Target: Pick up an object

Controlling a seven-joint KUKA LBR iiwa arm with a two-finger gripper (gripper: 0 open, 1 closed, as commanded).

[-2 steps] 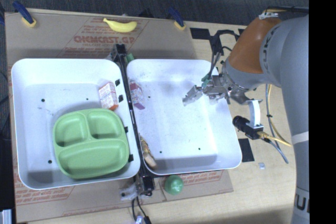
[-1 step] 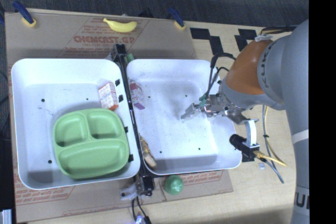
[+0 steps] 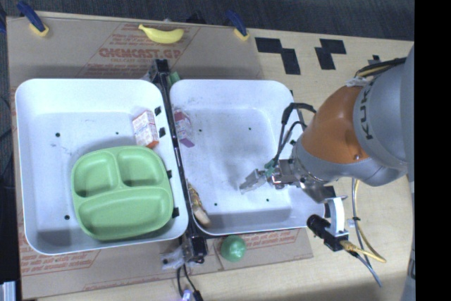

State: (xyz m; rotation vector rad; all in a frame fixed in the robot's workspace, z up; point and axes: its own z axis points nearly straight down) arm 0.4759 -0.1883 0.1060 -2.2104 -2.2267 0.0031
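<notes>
Where bare floor spreads, fingers [image 3: 252, 182] low in right bin [image 3: 232, 91]

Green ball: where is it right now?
In the camera view, the green ball sits outside the bins on the cardboard, just below the right bin's front rim.

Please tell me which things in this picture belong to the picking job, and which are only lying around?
Job: tool, right bin, small packet in it.
Lying around: green tray, carton, banana, green ball.
</notes>
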